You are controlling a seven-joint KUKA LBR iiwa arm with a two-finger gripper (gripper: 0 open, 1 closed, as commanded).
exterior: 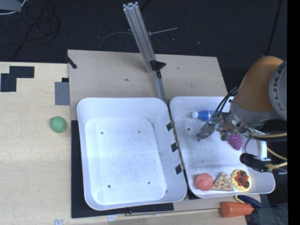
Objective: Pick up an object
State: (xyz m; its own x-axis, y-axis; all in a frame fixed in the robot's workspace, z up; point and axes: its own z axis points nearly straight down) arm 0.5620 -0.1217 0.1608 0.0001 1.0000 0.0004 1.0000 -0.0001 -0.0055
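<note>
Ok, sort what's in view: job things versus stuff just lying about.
Job:
gripper
right bin
blue bottle
purple toy
red ball
pizza slice toy
round fruit-topped toy

Lying about:
left bin
green ball
orange carrot toy

Fixed overhead camera, slanted down over both bins (89, 108).
</note>
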